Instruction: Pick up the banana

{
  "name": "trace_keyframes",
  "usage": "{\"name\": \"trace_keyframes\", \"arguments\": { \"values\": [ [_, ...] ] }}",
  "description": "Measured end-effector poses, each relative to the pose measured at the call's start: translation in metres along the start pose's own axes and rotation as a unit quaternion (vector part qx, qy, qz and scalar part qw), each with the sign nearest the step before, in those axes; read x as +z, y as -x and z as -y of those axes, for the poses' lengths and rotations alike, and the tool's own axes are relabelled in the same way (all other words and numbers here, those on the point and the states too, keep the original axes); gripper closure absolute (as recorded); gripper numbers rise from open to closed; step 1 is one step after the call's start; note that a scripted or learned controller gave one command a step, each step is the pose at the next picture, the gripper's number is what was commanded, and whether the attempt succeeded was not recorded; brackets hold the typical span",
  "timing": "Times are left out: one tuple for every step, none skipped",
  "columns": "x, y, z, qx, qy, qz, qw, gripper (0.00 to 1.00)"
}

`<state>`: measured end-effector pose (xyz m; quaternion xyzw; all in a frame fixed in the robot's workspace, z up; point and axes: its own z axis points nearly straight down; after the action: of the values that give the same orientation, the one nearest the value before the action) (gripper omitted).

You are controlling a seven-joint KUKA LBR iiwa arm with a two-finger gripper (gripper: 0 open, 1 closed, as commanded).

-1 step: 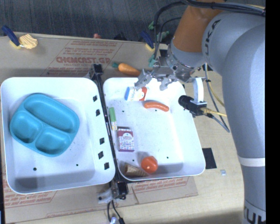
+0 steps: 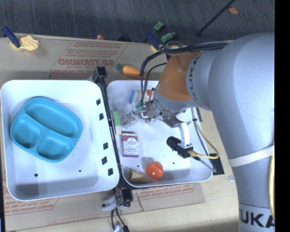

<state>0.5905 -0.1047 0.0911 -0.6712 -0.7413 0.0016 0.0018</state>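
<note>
Arm [image 2: 241, 95]: grey, nearest the lens, reaches in over the R bin [image 2: 203, 175].
Pincer [image 2: 144, 112]: low in that bin's upper part, prob. searching; open/closed can't be told.
Banana: place can't be told, poss. hidden under the wrist.
Just left of pincer: green item [image 2: 116, 118].
Just above: blue-white pack [image 2: 135, 96].
Below: red-white packet [image 2: 129, 144], then orange ball [image 2: 154, 170].
Far left: blue tray [image 2: 46, 128] in L bin [image 2: 19, 187].
Beyond, on worktop [image 2: 63, 57]: carrot [image 2: 131, 71].
</note>
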Motion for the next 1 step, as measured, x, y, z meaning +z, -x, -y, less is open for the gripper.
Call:
{"name": "trace_keyframes", "arguments": {
  "values": [
    [-0.0005, -0.0059, 0.0297, -0.143, 0.000, 0.000, 0.9898, 0.00]
  ]
}}
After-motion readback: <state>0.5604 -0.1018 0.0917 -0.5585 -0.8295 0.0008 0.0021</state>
